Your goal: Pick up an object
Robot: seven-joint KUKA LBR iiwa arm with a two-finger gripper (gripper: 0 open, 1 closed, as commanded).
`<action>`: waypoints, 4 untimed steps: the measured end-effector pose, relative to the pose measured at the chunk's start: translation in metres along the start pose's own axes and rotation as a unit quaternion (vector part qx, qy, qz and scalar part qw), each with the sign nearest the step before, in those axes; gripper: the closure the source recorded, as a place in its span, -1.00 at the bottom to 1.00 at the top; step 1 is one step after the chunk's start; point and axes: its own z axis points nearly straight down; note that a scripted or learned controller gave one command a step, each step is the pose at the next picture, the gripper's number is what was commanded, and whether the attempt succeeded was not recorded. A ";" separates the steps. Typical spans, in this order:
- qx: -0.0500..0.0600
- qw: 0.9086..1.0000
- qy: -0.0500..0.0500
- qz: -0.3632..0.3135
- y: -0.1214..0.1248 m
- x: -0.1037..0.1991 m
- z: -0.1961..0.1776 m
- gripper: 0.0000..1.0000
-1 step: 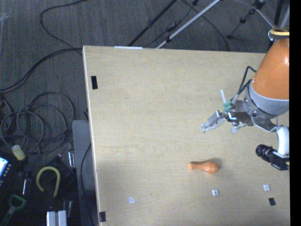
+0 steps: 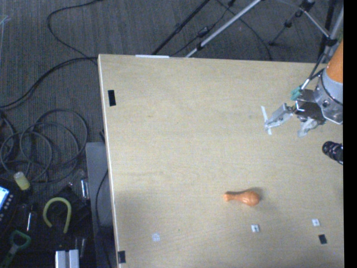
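A small orange object, shaped like a little gourd with a thin neck pointing left, lies on its side on the pale beige bench top, right of the middle and toward the front. My gripper hangs at the right edge of the view, well behind the orange object and a little to its right. Its two pale fingers are spread apart with nothing between them, so it is open.
Small black and white markers dot the bench: a black tab near the back left, and several tiny squares along the front. Cables and tools lie on the floor left of the bench edge. Tripod legs stand behind it.
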 end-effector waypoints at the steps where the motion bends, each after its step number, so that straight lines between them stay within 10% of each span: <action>1: 0.000 0.995 -0.001 -0.099 0.067 -0.017 0.037 -1.00; 2: -0.001 0.980 -0.001 -0.200 0.131 -0.025 0.173 -1.00; 3: -0.002 0.921 -0.001 -0.390 0.132 -0.024 0.205 -1.00; 4: -0.004 0.921 0.000 -0.390 0.133 -0.023 0.195 1.00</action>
